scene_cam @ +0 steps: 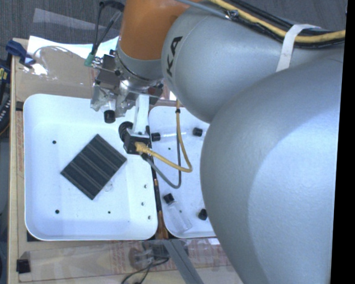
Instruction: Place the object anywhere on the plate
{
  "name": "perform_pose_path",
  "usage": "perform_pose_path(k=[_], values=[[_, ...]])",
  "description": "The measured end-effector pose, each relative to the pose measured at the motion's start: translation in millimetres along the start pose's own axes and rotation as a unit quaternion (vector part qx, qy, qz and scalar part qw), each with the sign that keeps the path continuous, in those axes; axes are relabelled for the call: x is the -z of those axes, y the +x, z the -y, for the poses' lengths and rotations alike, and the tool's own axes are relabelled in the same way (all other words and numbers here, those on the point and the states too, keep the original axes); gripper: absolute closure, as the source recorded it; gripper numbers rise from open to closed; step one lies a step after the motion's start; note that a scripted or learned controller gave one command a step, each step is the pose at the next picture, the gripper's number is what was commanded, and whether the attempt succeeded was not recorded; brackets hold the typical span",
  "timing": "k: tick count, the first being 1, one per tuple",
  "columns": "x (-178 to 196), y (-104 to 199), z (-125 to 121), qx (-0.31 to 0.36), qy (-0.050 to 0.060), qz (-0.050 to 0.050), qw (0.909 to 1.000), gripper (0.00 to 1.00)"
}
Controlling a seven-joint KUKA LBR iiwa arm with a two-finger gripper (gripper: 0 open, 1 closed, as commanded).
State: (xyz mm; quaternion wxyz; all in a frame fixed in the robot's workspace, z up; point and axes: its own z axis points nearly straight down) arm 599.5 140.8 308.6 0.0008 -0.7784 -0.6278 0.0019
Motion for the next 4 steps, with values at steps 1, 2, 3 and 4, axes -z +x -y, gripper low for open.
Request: perform_pose_path(k=[1,2,3,4], values=[[-9,-58,70,0.297,0.000,0.000,0.9550,1.00],[-203,-25,122,0.315,0.002,0.000,0.9492,1.00],[-215,-44,60,0.470,0.000,-0.005,0.8826,1.00],[-100,-130,65,0.271,-0.001,0.000,0.9627,1.00]])
